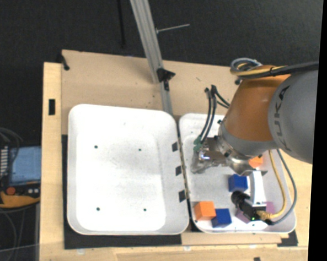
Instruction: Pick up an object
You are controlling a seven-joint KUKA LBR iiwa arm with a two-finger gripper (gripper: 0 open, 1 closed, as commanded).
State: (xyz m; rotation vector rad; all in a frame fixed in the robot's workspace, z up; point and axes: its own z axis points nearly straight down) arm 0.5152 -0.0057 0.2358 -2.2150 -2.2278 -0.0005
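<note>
Hand (202, 160) sits low in the right bin (211, 186), close to its left wall; whether it is open or closed cannot be told.

Its metal parts blur into the bin's white floor and are partly covered by the arm (258, 113) above. An orange block (205, 210) lies near the front wall of that bin, with a blue block (222, 217) just beside it on the right, perhaps touching. A second blue block (237, 182) lies further back, near the hand but apart from it. A purple piece (240, 217) rests at the front, partly hidden by the robot's fittings. A small orange thing (255, 161) peeks out below the wrist, too covered to tell its shape. The left bin (122, 169) stands alongside on the table (100, 79).
</note>
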